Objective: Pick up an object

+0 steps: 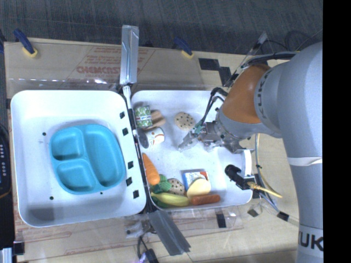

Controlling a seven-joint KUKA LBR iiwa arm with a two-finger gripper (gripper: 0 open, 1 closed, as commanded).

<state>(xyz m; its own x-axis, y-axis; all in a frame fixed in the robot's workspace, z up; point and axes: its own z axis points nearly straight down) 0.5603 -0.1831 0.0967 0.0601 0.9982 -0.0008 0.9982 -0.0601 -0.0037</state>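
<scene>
Reaching looks like the step in hand: the grey two-finger gripper (188, 140) hangs low over the middle of the right white bin (170, 98), nothing visibly between its fingers; whether they are spread I cannot tell. A round speckled cookie (185, 120) lies just beside it, toward the bin's far edge. Next, it needs lining up over one object, then descending.

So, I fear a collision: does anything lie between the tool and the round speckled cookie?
Nothing visible: the tool hangs just below the round speckled cookie, with bare white bin floor between them.
</scene>
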